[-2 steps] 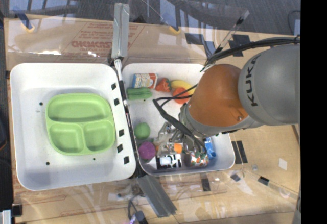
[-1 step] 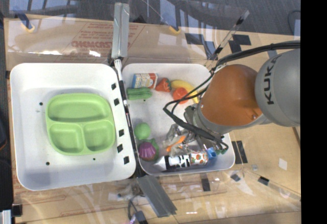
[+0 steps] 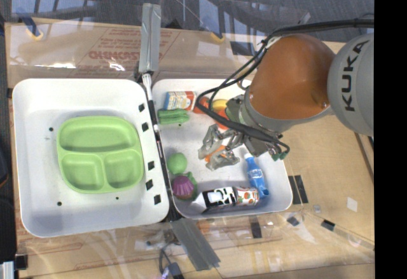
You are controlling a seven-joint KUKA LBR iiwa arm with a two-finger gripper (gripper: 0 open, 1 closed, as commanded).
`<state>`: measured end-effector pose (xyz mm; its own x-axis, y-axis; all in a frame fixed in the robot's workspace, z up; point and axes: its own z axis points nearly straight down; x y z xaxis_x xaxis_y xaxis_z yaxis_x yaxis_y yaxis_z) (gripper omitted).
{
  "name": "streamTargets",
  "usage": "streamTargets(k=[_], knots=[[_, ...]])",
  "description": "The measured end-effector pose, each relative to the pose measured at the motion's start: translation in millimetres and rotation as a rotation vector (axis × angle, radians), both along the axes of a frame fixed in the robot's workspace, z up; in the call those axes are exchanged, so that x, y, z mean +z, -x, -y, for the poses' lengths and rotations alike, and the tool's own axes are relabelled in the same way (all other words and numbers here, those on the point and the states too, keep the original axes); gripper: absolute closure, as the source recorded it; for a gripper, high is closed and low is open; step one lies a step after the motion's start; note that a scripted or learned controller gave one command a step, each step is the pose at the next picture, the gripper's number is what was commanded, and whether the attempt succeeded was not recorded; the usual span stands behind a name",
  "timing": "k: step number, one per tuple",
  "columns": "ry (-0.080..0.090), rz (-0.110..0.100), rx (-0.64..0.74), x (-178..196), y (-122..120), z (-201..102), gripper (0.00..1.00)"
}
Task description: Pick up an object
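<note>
Above the middle of the right bin [image 3: 280,198], the end effector [image 3: 218,152] is lowered, its fingers spread partly open with nothing seen between them. Candidate objects are ringed around it: a blue bottle [image 3: 255,177] just beside it, a green ball [image 3: 177,162] and purple toy [image 3: 184,187] near it. A closing on bare floor is judged likely, since nothing lies under the fingers.

Bright, even light falls from overhead. Window-like reflections glare on the clear sheet [image 3: 95,42] behind the bins. The left bin [image 3: 28,144] shows soft grey shading inside its walls. Focus is fairly sharp, slightly grainy throughout.
</note>
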<state>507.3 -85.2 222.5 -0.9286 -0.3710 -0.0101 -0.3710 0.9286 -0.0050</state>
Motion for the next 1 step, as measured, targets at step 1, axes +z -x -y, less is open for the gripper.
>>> streamTargets(k=[1], knots=[[-0.001, -0.002, -0.018, 45.6, -65.0, -17.4, 1.00]])
